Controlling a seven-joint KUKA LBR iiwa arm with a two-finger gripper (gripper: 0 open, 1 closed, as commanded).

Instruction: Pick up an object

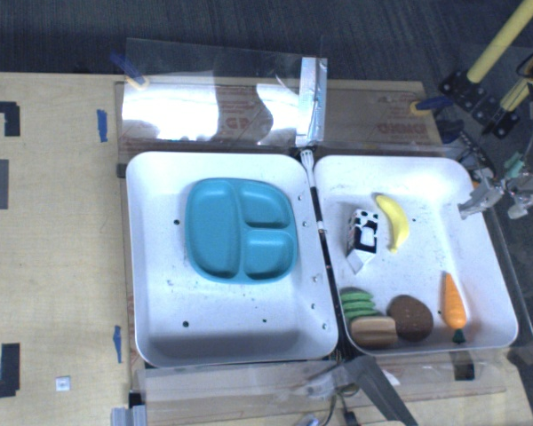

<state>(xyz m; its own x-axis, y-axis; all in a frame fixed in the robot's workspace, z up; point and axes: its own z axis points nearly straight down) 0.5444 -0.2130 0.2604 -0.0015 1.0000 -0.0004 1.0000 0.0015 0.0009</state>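
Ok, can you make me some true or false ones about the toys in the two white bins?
1. The blue tray lies in the left bin. True.
2. The banana lies on the blue tray. False: it lies in the right bin.
3. The carrot is near the right bin's right side. True.
4. The brown ball sits alone in the left bin. False: it is in the right bin, beside the tan block.
5. The green toy is in the right bin. True.

Teal plate, yellow banana, orange carrot, black-and-white cow-patterned toy.
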